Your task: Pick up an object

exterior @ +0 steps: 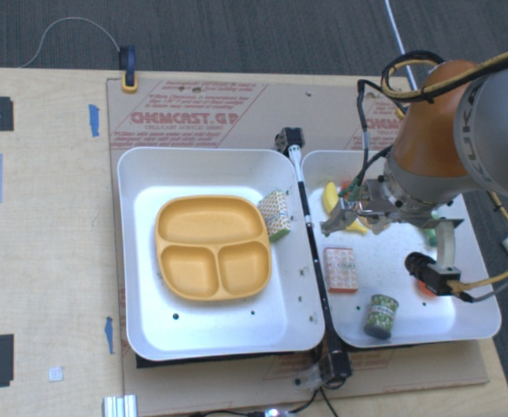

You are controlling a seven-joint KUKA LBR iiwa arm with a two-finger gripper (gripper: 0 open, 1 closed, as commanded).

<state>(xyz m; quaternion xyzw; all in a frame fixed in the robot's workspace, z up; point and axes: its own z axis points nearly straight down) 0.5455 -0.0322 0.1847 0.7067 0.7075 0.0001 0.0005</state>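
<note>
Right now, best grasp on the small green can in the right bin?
Take the green can across its round side walls, coming straight down from above. It seems to lie tilted near the right bin's front, apart from the patterned card, so there is room for fingers on both sides.

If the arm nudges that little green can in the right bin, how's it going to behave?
The green can looks short and round, so it would likely roll if tipped sideways. It stands near the right bin front wall, which may stop it. It seems small, so probably light.
</note>
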